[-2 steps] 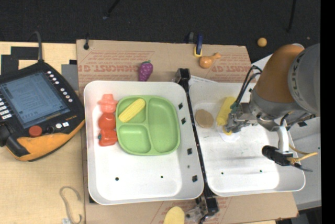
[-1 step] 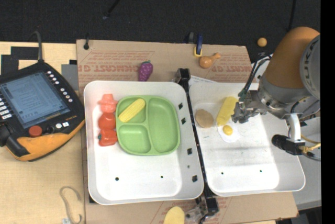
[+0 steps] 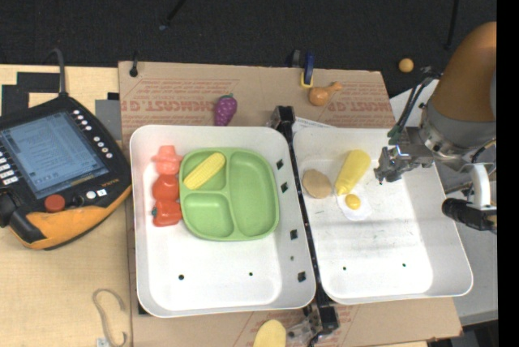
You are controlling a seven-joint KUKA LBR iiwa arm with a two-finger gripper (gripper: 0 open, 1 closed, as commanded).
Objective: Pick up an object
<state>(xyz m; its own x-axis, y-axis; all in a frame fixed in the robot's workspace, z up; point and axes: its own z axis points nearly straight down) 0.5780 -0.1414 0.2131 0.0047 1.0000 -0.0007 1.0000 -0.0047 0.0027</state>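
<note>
I see the gripper (image 3: 389, 167) hanging over the right bin (image 3: 422, 256), just right of the yellow bottle (image 3: 353, 169), presumably lining up; its grip state I cannot tell.

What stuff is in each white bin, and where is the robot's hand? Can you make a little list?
left bin: green plate with corn on it; red toy beside the plate
right bin: yellow bottle, tan potato, fried egg
hand: over right bin, right of the bottle
behind bins: purple grapes
</note>
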